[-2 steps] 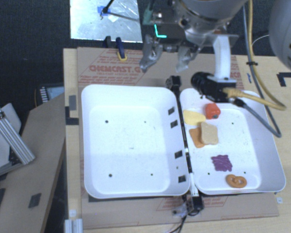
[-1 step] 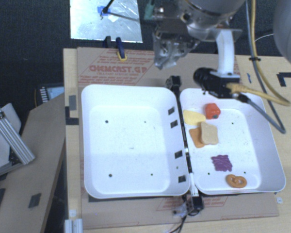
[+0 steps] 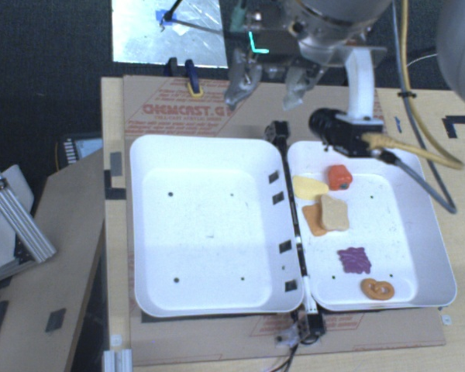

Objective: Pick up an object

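My gripper (image 3: pixel 268 95) hangs high over the back edge of the bench, above the gap between the two bins, open with nothing between its fingers. In the right bin (image 3: pixel 418 231) lie an orange-red block (image 3: pixel 339 177), a yellow piece (image 3: pixel 310 186), a tan bread-like slice (image 3: pixel 334 214) resting on an orange slab (image 3: pixel 314 218), a purple grape cluster (image 3: pixel 355 260) and an orange pretzel (image 3: pixel 377 289). All of them lie well in front of and to the right of the gripper.
The left bin (image 3: pixel 209 223) sits beside the right one, joined by a black hinge strip (image 3: pixel 291 223). Blue and yellow clamps (image 3: pixel 190 77) hold the cardboard at the back. A metal rail (image 3: pixel 15 215) stands at the far left.
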You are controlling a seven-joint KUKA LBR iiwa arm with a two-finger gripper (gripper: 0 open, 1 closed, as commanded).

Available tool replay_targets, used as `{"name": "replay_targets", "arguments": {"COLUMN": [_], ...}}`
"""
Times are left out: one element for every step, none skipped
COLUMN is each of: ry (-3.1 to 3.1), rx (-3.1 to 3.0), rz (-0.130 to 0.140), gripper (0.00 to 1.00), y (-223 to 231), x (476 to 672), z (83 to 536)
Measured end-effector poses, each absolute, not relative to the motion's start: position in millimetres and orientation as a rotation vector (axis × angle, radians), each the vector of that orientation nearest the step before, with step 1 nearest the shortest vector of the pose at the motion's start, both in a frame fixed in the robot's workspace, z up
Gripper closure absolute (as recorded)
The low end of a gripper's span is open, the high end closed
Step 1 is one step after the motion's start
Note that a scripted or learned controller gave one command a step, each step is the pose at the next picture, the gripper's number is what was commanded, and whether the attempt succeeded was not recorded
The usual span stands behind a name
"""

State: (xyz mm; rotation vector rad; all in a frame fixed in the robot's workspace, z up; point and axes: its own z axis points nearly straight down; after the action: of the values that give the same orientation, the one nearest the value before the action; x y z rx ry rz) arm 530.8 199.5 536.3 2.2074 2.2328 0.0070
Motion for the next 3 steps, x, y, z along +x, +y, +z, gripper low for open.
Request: {"name": "replay_targets", "arguments": {"ry": [2.236, 2.238, 2.241], "rx": [2.203, 2.202, 2.197], "rz": [0.012, 0.01, 0.015], "gripper": [1.0, 0.0, 1.0], "y": [200, 200, 200], "x": [531.0, 531.0, 531.1], "z": [548, 547, 559]}}
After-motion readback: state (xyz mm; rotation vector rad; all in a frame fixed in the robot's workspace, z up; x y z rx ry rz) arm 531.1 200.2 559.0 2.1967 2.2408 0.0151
